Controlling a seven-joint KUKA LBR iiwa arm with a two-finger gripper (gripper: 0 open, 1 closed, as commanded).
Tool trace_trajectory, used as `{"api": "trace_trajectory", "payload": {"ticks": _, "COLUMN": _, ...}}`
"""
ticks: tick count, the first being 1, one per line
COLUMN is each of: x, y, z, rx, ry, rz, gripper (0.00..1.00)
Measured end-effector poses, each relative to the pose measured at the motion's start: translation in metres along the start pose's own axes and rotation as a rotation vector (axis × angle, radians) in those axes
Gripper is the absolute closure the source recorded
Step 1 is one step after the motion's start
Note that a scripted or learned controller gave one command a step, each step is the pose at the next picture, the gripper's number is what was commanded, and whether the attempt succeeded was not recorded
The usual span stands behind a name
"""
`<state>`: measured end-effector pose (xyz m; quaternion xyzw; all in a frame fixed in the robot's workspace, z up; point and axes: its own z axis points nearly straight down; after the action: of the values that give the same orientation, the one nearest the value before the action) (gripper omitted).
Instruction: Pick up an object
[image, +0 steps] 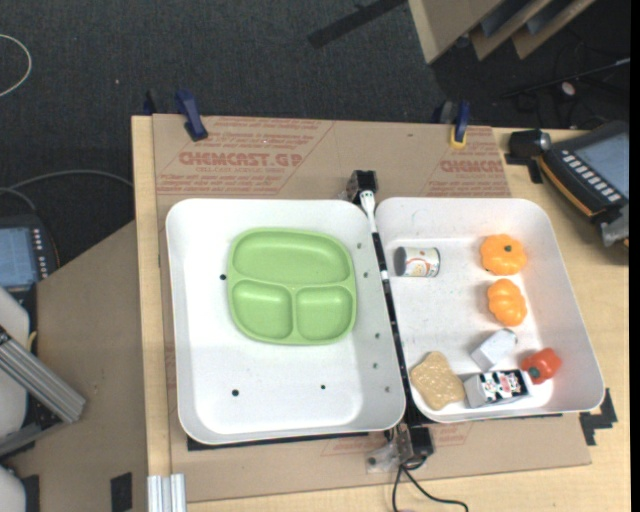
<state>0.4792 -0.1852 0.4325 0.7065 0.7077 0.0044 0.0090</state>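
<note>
The right white bin (560, 270) holds several small objects. A small can (417, 262) lies on its side near the bin's left wall. Two orange pumpkin-like toys sit toward the right: one (502, 254) at the back and one (506, 301) just in front of it. A grey block (493, 350) lies near a red tomato-like toy (541, 365). A tan, bread-like piece (436, 381) and a black-and-white printed box (497, 387) rest at the bin's front.
The left white bin (200, 370) holds a green divided plate (292, 285). Both bins sit on a brown board (250, 155) held by clamps (190, 115). A tablet-like device (590, 170) lies at the far right.
</note>
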Motion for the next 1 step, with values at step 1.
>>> {"api": "trace_trajectory", "payload": {"ticks": 1, "x": 0.0004, "y": 0.0014, "z": -0.0013, "rx": 0.012, "ry": 0.002, "rz": -0.001, "gripper": 1.0}}
